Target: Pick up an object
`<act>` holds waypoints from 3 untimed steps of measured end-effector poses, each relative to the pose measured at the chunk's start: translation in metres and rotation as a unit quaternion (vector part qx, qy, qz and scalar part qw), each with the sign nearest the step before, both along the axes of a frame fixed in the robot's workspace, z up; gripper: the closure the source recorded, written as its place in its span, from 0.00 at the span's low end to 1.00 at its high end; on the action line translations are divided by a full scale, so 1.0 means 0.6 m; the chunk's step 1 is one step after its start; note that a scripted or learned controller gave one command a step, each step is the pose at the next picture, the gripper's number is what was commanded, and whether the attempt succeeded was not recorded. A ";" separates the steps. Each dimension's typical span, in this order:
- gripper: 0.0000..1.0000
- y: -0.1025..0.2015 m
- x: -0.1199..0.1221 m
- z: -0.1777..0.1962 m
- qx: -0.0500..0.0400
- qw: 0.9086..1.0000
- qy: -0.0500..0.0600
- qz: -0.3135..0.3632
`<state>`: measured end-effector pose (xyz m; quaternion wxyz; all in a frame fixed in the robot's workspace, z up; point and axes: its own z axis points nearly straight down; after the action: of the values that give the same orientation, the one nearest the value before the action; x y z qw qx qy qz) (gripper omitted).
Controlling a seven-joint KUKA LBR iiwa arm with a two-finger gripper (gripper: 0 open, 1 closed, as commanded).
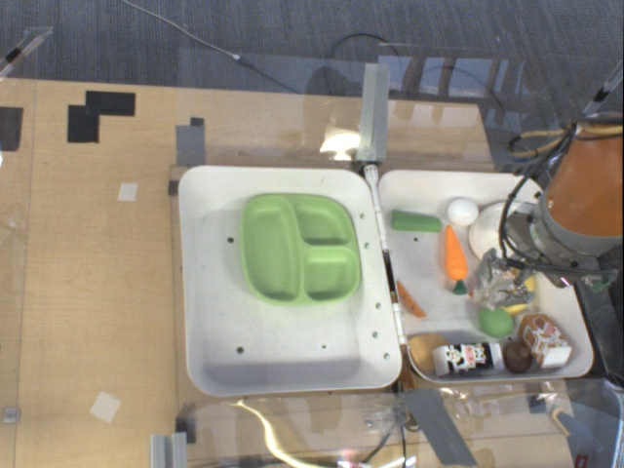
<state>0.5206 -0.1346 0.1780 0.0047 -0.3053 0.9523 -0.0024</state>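
Observation:
My gripper [495, 286] hangs low in the right bin [429, 188], below the orange band of the arm [585, 188]. It sits just above a green round fruit [494, 322] and right of an orange carrot [454, 253]. Nothing can be made out in its grasp. Other objects in this bin are a green flat block [416, 221], a white ball [461, 210], a small orange piece [411, 300], a black-and-white bottle [466, 358] lying along the front wall, and a brown-and-white packet [541, 340] in the front right corner.
The left bin [210, 261] holds a green divided plate [298, 248]. A metal post [372, 110] stands behind the seam between the bins. Black cables [531, 144] loop beside the arm at the right.

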 end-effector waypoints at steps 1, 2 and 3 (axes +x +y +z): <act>0.00 0.002 0.000 -0.001 0.001 1.000 0.000 0.000; 0.00 0.034 0.054 -0.134 0.001 0.998 -0.001 -0.057; 0.00 0.061 0.116 -0.145 0.002 0.994 -0.004 -0.110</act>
<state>0.5902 -0.0978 0.0911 0.0088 -0.1990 0.9800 -0.0020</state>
